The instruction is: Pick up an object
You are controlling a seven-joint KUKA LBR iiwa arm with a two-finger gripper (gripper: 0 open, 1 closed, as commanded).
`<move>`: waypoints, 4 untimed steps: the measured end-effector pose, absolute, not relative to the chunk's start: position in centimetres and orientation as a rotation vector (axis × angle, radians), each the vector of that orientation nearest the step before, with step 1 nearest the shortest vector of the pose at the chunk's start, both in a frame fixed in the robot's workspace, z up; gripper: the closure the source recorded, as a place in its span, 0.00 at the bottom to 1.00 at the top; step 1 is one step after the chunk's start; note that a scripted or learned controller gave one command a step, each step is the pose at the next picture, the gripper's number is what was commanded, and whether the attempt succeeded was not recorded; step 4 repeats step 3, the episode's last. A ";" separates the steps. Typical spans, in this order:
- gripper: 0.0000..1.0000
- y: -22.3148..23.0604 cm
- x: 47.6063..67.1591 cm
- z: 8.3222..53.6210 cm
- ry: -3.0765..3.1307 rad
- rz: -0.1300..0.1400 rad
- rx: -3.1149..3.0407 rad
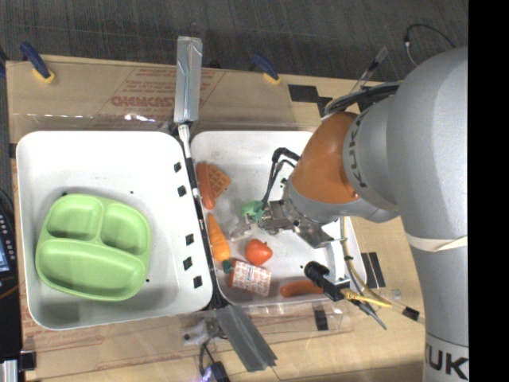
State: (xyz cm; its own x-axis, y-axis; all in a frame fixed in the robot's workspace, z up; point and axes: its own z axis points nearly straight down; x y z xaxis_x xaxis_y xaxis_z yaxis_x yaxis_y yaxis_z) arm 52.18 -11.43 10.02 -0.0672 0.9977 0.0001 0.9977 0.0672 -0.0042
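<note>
My gripper (268, 217) is down inside the right bin (238, 146), near its middle, below the orange wrist band. A small green object (253, 209) lies right at its tip on the left. Just below the gripper sits a red tomato (258, 252). An orange carrot (219, 239) lies along the bin's left wall. A reddish waffle-like piece (213, 180) is at the upper left. At the front lie a small printed can (250, 278) and a red sausage (300, 289). The view does not show anything held.
The left bin (95, 146) holds a green divided plate (94, 247). A grey metal divider (188, 78) runs up between the bins. The bulky grey arm (413, 157) covers the right bin's right side. Blue clamps (37, 62) sit at the bench's back edge.
</note>
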 end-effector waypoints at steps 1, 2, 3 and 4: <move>0.00 -12.3 58.6 9.2 -2.590 0.001 -1.779; 1.00 -12.3 58.6 10.2 -2.595 0.001 -1.773; 1.00 -7.0 61.3 21.2 -2.400 0.000 -2.027; 1.00 -7.0 61.3 21.2 -2.400 0.000 -2.027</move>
